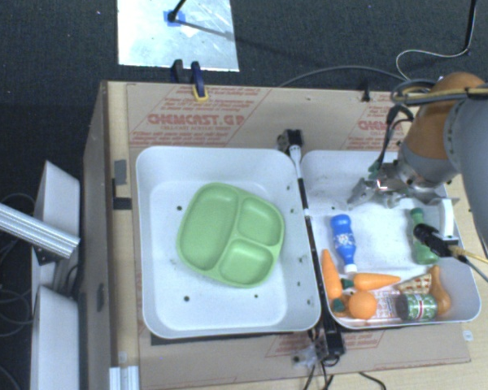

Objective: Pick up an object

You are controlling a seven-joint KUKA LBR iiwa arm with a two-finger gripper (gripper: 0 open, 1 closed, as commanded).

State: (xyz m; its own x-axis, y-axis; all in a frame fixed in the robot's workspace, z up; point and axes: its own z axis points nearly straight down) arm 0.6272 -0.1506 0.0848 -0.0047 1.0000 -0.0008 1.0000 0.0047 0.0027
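On the bench (228, 116), two white bins side by side. In the left bin (159, 242), a green divided plate (230, 234), flat, near the middle, well apart from everything else.

In the right bin (329, 169), the things to pick, crowded toward the near end. Blue bottle (342, 238) on its side, close to the wall shared with the left bin, white end pointing nearward. Just past that end, a carrot (331, 275) along the same wall, and a second carrot (376, 281) lying crosswise, thick end at or almost at the first. Nearer still, an orange ball (360, 304), pressed in between the two carrots. Beside the ball, a can (416, 306) on its side, green label up, with a brown piece (439, 291) curving round the near right corner. Something striped under the can; cannot tell what. Along the right wall, a green thing (424, 253), partly hidden.

Grey arm (480, 153) in from the right, orange band (431, 132) above the wrist, bent down into the right bin's far half. Gripper (380, 187) low over bare white floor there, apart from the bottle and well apart from the pile at the near end. Cannot tell whether open or closed, nor whether touching the floor.
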